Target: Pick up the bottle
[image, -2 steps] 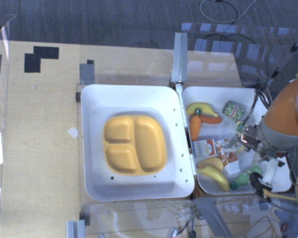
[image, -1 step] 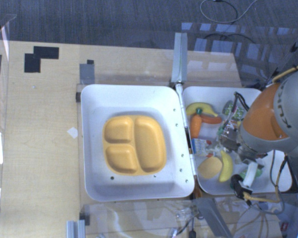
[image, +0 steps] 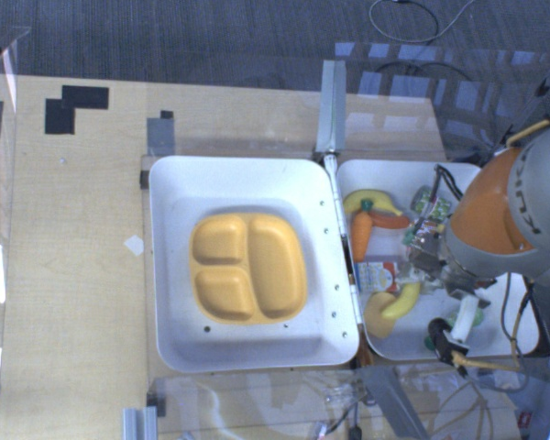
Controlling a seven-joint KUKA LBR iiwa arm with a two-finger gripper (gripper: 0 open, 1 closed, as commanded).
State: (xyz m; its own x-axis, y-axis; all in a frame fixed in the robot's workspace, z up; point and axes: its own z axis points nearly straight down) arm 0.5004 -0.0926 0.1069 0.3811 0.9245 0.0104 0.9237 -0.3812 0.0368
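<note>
The bottle point(image: 374, 273) lies in the right bin point(image: 495, 342) near its left wall. It has a white label with red and blue print, and its orange top points toward the back. My gripper point(image: 420, 262) hangs low over the right bin, just right of the bottle's label, under the grey and orange wrist. The arm's body hides the space under the gripper.
A yellow banana point(image: 401, 301) and a tan round fruit point(image: 379, 316) lie in front of the bottle. Another banana point(image: 368, 199) and an orange carrot point(image: 388, 219) lie at the back. The left bin point(image: 170, 246) holds a yellow divided tray point(image: 249, 267).
</note>
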